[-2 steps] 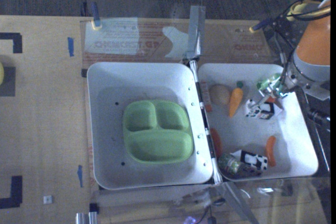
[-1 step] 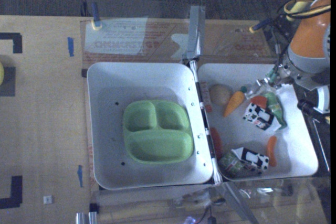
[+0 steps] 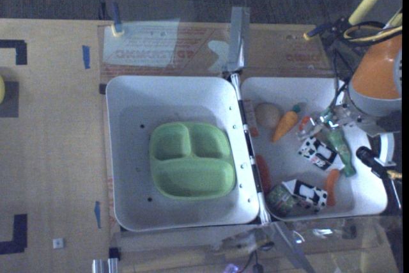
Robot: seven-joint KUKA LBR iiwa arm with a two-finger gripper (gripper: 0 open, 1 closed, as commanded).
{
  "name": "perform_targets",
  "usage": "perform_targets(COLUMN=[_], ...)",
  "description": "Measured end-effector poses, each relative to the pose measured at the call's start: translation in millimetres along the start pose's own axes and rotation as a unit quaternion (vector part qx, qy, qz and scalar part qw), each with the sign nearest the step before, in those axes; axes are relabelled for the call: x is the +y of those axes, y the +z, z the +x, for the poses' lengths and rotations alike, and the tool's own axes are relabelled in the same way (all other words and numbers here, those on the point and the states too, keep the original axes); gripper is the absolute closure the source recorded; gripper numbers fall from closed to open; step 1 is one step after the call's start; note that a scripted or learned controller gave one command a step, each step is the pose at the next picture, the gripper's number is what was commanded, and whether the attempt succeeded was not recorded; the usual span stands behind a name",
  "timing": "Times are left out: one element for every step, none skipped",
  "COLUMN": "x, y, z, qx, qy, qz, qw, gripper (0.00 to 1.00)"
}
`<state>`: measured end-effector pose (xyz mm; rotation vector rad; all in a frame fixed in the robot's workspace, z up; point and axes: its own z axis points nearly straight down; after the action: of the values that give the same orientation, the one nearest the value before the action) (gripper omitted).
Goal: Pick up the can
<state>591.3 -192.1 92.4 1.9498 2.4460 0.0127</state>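
Camera view, looking down at a slant on the bench (image 3: 51, 156), with two shallow white bins side by side.

Left bin (image 3: 121, 99): holds a green divided plate (image 3: 190, 160) lying flat near the bin's middle, three compartments up, well apart from the walls.

Right bin (image 3: 374, 198): crowded. Near the far left corner, a pale rounded egg-like object (image 3: 268, 116), and just beside it a toy carrot (image 3: 285, 125) lying tilted, green top toward the far wall. Along the left wall, a thin red-orange piece (image 3: 262, 171). At the near edge, close to the near left corner, the can (image 3: 281, 199) lying on its side, dark green, open end facing left, touching a black-and-white cow-patterned carton (image 3: 308, 194) just to its right. Toward the middle, a second cow-patterned carton (image 3: 319, 151), and beside it a green bottle-like item (image 3: 340, 149) lying slantwise. A small orange piece (image 3: 332, 178) near the cartons.

Arm entering from the right, orange band (image 3: 377, 77) over the right bin's far right corner. Gripper (image 3: 327, 121) low over the clutter by the second carton and green item — well apart from the can. Cannot tell how wide the gripper stands; too blurred and tangled with the items beneath.
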Motion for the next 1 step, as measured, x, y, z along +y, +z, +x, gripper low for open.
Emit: perform_targets(x=[-93.6], y=[-83.1], z=[2.5], qx=[0.002], qy=[0.013], qz=[0.007], qw=[0.9999], gripper=[0.00])
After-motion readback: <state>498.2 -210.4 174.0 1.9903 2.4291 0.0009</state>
